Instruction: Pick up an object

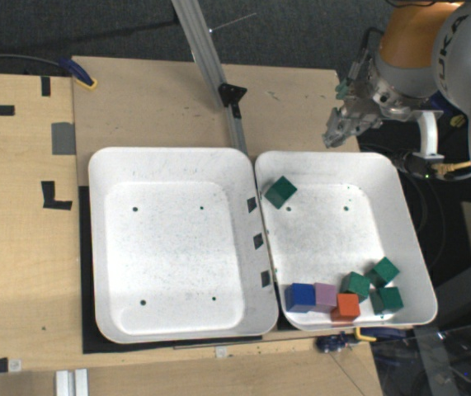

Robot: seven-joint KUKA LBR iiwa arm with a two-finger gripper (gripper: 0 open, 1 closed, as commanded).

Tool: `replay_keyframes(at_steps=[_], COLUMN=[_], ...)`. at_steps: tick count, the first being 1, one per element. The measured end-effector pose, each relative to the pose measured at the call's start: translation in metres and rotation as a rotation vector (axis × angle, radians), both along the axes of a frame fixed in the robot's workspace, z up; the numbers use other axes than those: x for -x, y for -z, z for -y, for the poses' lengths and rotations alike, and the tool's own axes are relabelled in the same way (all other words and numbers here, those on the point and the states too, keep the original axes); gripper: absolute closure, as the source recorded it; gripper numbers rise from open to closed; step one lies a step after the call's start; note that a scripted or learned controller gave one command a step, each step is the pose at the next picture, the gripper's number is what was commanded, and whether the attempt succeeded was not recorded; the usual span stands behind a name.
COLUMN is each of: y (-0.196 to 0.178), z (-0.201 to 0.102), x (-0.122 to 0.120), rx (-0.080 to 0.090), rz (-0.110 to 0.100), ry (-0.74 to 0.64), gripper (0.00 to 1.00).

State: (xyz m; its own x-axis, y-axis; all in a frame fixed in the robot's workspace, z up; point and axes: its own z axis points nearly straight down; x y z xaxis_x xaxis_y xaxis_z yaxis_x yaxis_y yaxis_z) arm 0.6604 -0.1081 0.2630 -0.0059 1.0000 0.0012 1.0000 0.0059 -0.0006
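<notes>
End effector (340,132) hanging above the desk (153,106), just past the far edge of the right bin (383,221), near that bin's far right corner. Too small and dark to tell its state; nothing visible in it. No object chosen yet, by the look of it.

Lone green cube (280,192) tilted near the right bin's far left corner, well apart from everything else and the easier target. Cluster packed along the near edge toward the near right corner: blue cube (301,296), lilac cube (326,296), orange cube (348,306), three more green cubes (381,283) touching or nearly so. Left bin (111,246) bare.

Likely trouble:
- Descending into the cluster: blocks wedged together, no room beside them, a push instead of a grasp.
- Working close to the near wall: contact with the rim, a skewed approach.
- Going for the lone cube: corner-on pose, slipping or spinning away on closing.
- Coming straight down from here: meeting the bin's far rim.
</notes>
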Motion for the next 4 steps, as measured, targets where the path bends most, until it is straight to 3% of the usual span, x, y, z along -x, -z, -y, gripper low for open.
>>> replay_keyframes(at_steps=[2, 3, 4], y=[0.014, 0.015, 0.025], z=[-0.101, -0.148, -0.209], x=[0.021, 0.043, 0.051], rx=[0.000, 0.000, 0.000], rz=[-0.003, -0.003, -0.003], ry=[0.000, 0.000, -0.002], gripper=[1.00, 1.00, 1.00])
